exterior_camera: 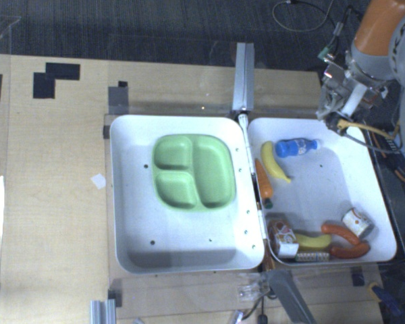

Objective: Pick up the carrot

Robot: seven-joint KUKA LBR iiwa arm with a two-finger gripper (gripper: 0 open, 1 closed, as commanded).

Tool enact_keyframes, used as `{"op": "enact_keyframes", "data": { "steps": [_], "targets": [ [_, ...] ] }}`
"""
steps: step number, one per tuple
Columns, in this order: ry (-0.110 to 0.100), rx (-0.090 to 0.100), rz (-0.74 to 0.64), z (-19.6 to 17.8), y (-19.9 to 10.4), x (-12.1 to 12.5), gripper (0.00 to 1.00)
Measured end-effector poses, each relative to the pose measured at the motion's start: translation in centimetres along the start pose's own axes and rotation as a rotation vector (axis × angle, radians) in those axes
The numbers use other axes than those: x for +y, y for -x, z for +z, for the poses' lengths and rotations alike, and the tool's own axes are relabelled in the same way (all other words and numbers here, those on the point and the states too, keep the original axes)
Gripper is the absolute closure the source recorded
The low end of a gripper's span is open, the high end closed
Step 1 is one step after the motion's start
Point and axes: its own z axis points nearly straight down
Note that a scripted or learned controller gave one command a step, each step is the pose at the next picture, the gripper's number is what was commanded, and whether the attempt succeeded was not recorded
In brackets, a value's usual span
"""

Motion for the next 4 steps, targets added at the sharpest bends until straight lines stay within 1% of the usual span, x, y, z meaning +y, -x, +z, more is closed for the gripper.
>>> {"op": "enact_keyframes", "data": {
  "steps": [2, 3, 4],
  "targets": [
    [0.008, 0.002, -0.018, -2.3, -0.4, 0.0, 1.0],
    [-0.001, 0.0, 0.17, -3.4, -4.7, -3.5, 1.0],
    [0.002, 0.001, 0.162, -4.5, -4.9, -3.5, 1.0]
  ]
}}
